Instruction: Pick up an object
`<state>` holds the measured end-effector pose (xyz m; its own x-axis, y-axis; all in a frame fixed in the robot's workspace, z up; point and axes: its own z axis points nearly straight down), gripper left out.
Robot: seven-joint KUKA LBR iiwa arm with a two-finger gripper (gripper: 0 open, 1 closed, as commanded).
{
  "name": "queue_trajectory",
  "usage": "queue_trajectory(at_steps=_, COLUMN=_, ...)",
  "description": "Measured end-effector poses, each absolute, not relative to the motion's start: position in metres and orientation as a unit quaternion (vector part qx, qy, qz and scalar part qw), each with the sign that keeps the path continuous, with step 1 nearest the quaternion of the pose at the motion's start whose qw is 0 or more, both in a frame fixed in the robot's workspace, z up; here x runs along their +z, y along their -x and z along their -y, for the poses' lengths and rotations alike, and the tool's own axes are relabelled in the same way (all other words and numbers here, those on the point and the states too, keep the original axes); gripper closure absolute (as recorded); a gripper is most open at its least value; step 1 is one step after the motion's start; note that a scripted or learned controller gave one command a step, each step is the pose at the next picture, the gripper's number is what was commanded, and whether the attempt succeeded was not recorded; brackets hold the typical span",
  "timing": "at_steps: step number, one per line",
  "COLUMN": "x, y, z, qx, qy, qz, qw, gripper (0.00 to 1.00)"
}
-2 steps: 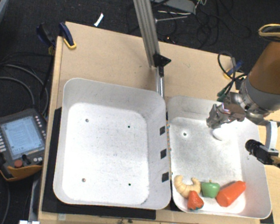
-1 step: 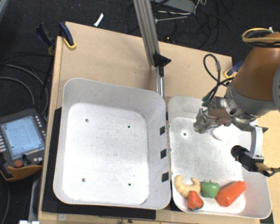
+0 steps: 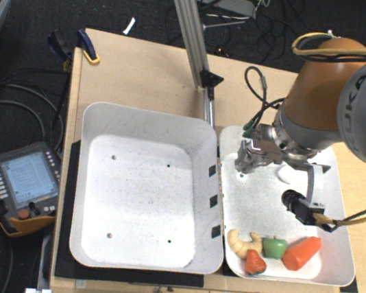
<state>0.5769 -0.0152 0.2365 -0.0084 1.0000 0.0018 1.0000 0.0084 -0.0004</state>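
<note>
Objects sit bunched at the near edge of the right bin (image 3: 340, 203): a pale curved piece (image 3: 239, 240), a green pepper-like item (image 3: 275, 247) just right of it, a small red piece (image 3: 255, 262) just below and between those two, and an orange carrot-like piece (image 3: 302, 253) at the right end, tilted. The four lie close together, some touching; exact contact between pale piece and green item hard to tell. Gripper (image 3: 246, 161) is over the far left part of the right bin, near the wall shared with the left bin (image 3: 103, 122), well apart from the cluster. Cannot tell from this angle whether it is spread or closed; nothing visible in its grasp. Arm (image 3: 359, 88) comes in from the right, orange band above the wrist, cables looping round it. A black fitting (image 3: 299, 206) hangs on a cable over the middle of the right bin. Left bin floor is white with a few dark specks. A pendant (image 3: 21, 181) with a lit screen lies on the floor left of the bench (image 3: 138, 79).
</note>
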Motion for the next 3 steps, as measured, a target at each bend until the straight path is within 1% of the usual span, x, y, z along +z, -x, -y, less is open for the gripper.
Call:
queue_trajectory(at_steps=1, x=0.234, y=-0.553, z=-0.034, qx=0.0003, qy=0.704, qz=0.71, qw=0.002, gripper=1.0)
queue_trajectory(at_steps=2, x=0.241, y=-0.536, z=-0.085, qx=-0.0002, qy=0.704, qz=0.71, qw=0.001, gripper=1.0)
queue_trajectory(at_steps=3, x=0.241, y=-0.536, z=-0.081, qx=0.0002, qy=0.707, qz=0.707, qw=0.0, gripper=0.0)
